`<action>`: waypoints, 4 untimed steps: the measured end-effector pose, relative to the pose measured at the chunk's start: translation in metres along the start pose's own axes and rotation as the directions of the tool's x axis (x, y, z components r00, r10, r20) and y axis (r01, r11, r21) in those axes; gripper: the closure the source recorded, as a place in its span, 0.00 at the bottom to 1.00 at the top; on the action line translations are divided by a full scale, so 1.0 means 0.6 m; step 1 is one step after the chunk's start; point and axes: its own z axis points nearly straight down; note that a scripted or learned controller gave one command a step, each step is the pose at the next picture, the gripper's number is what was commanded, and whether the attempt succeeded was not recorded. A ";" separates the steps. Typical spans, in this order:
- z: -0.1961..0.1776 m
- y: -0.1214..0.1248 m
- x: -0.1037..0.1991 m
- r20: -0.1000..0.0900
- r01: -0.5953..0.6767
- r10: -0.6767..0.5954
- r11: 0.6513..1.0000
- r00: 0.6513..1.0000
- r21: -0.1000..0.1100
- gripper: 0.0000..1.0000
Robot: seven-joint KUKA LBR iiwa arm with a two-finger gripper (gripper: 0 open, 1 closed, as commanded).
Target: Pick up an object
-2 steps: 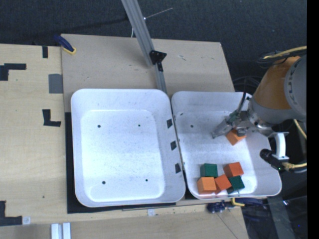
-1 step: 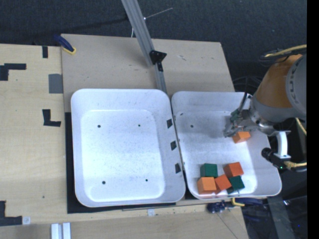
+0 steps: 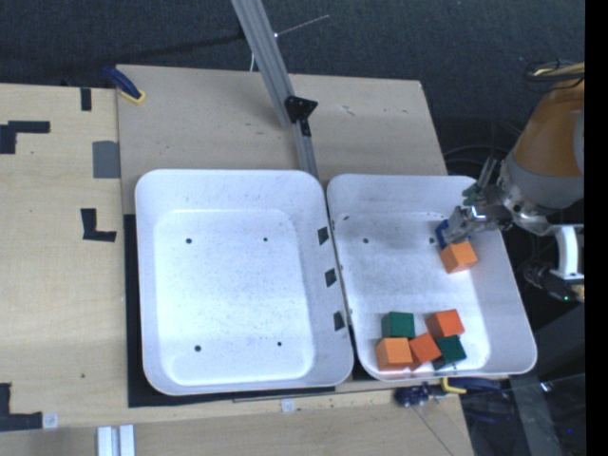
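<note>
1 orange block (image 3: 459, 256) at end effector (image 3: 454, 235)

Arm (image 3: 556, 155): one unit, entering from the right edge; upper segment a broad, rounded orange band, smooth and glossy; below it a rounded grey housing, metallic in finish, with a darker seam where it meets the orange; wrist section light grey to silver, narrowing toward the tool (image 3: 460, 229); tool small, built of grey and dark parts, with a blue patch at its tip and a speck of green on its upper side; fine detail such as screws and markings too blurred to read.
</note>
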 end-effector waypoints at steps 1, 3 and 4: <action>-0.087 0.018 -0.008 0.001 0.001 -0.001 1.000 1.000 -0.001 1.00; -0.095 0.030 0.088 -0.003 0.006 -0.006 1.000 1.000 0.005 1.00; -0.073 0.023 0.180 -0.003 0.005 -0.005 1.000 1.000 0.006 1.00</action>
